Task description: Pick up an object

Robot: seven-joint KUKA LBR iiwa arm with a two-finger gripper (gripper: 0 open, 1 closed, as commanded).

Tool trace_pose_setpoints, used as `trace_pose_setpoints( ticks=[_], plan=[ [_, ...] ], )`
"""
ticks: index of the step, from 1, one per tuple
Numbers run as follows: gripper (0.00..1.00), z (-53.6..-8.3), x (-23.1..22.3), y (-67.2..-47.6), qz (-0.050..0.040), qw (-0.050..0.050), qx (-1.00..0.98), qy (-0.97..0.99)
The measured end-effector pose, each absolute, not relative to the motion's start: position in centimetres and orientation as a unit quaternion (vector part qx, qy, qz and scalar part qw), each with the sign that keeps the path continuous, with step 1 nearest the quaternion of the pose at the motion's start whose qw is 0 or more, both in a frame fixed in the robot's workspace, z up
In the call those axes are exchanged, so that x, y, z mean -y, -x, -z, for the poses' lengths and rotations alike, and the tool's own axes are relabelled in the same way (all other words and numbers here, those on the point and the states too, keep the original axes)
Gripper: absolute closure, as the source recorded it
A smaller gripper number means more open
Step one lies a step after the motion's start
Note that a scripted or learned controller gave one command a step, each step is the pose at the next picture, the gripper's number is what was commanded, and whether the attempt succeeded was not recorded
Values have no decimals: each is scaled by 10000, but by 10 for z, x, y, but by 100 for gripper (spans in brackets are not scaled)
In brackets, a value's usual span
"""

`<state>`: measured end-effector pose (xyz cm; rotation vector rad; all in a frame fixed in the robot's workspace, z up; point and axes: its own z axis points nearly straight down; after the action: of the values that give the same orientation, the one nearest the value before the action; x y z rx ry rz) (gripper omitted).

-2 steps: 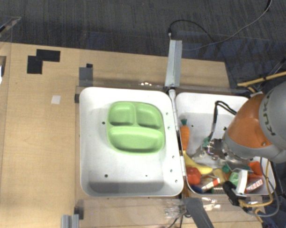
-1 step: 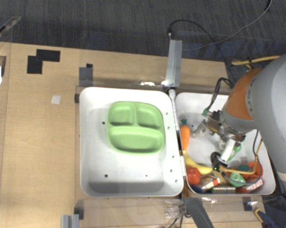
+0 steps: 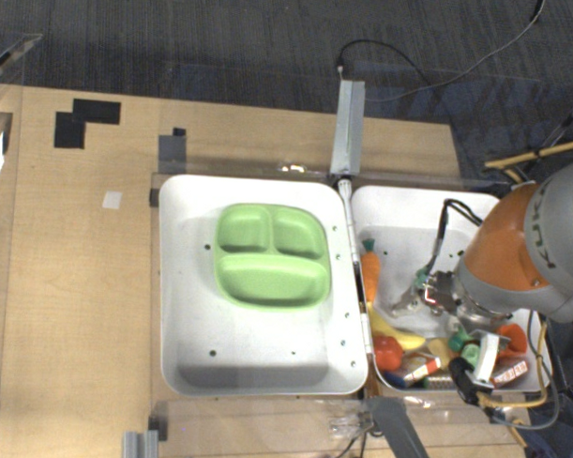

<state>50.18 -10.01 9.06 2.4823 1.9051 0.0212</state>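
Reaches in from the right with the grey arm (image 3: pixel 560 233), orange band (image 3: pixel 506 248) over the near half of the right bin (image 3: pixel 399 218). Has the gripper (image 3: pixel 415 301) low above that bin's white floor, about mid-bin, just beside the clutter along the near wall. Cannot tell how far open, being small and partly masked by the wrist; cannot make out any hold on a toy either. Nearest to the gripper: a yellow banana (image 3: pixel 397 332), lying flat just below it in the picture, touching or apart impossible to say. Up from the banana, against the bin's left wall, an orange carrot (image 3: pixel 369 269), lengthwise along the wall. Below the banana, in the near left corner, a round red toy (image 3: pixel 387 353), touching the banana. Beside that, a red-and-white stick-like piece (image 3: pixel 422 369), too small to name. Further right, under the wrist, a green piece (image 3: pixel 470 353) and an orange-red one (image 3: pixel 514 336), both partly hidden. In the left bin (image 3: pixel 187 267), well apart from the gripper, a light green divided plate (image 3: pixel 272 254) with three compartments, flat near the middle. Under both bins, the pale wooden bench (image 3: pixel 77 310).
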Motion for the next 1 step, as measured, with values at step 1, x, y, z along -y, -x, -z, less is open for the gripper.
trace_pose_setpoints(
  ticks=[1],
  plan=[
    [0,-90,90,-543,-50,28,-4564,-8897]
  ],
)
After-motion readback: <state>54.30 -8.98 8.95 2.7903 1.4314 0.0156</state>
